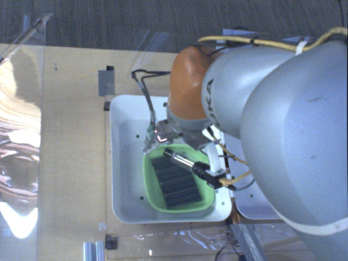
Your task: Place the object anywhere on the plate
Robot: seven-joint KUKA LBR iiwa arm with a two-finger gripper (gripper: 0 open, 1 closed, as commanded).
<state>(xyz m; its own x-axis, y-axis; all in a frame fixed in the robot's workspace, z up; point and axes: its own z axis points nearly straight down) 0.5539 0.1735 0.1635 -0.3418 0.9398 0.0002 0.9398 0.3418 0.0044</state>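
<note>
The desk [70, 145] is pale wood, with bright glare along its left edge; a small grey fitting [107, 81] sits on it just beyond the far left corner of the left bin [122, 162], and a small black block [110, 242] sits just off that bin's near left corner. The left bin is shallow and white, its left half bare; a green plate [148, 186] lies inside it, against the near right corner, its rim near the bin's near wall. On the plate lies the object [176, 186] — a flat, dark, ribbed rectangle, set at a slant to the bin's walls; it rests wholly within the plate's rim and covers much of the plate's middle, with green showing all round its left and near sides. The pincer [162, 136] hangs over the plate's far edge, just above the object's far end, under the wrist; whether it is open or shut I cannot tell, since the wrist hides it, and nothing can be seen gripped in it. The orange band [187, 86] sits over the bin's far right part; the grey arm [283, 118] runs off to the right, large and close to the camera — it covers most of the right bin [255, 210], of which a near corner shows.
</note>
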